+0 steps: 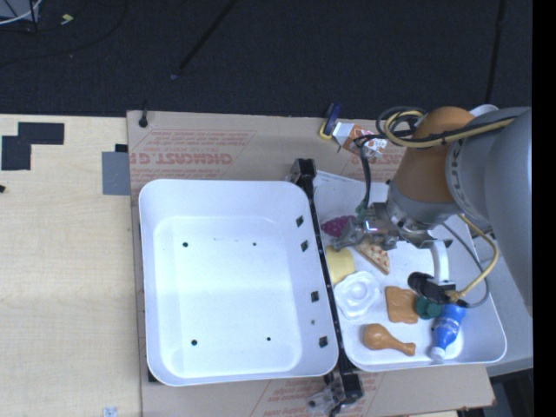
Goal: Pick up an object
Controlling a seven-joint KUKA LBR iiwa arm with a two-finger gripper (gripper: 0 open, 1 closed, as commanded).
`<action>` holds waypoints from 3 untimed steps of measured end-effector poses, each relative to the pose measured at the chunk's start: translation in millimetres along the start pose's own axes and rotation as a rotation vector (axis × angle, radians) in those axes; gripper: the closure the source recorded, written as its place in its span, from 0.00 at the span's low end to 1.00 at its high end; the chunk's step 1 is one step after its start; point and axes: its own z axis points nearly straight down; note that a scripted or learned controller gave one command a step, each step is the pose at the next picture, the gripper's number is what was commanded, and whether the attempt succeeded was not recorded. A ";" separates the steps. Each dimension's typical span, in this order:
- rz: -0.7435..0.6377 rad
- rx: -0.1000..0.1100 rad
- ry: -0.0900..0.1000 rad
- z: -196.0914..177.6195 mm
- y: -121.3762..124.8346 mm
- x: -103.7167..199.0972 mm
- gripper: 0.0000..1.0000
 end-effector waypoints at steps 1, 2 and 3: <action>-0.004 0.004 0.001 -1.0 35.1 -5.3 0.00; -0.003 -0.001 -0.003 -2.1 27.0 15.2 0.00; -0.002 0.000 0.002 -1.8 13.0 -12.7 0.00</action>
